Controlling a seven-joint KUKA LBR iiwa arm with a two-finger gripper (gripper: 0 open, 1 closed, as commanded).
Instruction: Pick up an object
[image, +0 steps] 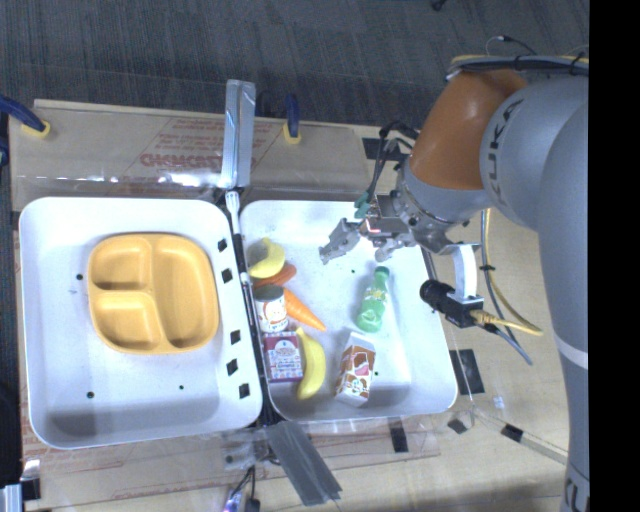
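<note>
One view, from above: gripper (357, 240) hovers over the right bin (425, 385), jaws apart, nothing between them. Best bet is dropping straight onto the green bottle (374, 300) just below, closing across its narrow body. Bottle's lying flat mid-bin, pale green, clear of the carton (355, 372), banana (314, 368) and carrot (303, 310) by the divider.

green bottle (374, 300) | lying flat | right bin (420, 385) centre
</note>
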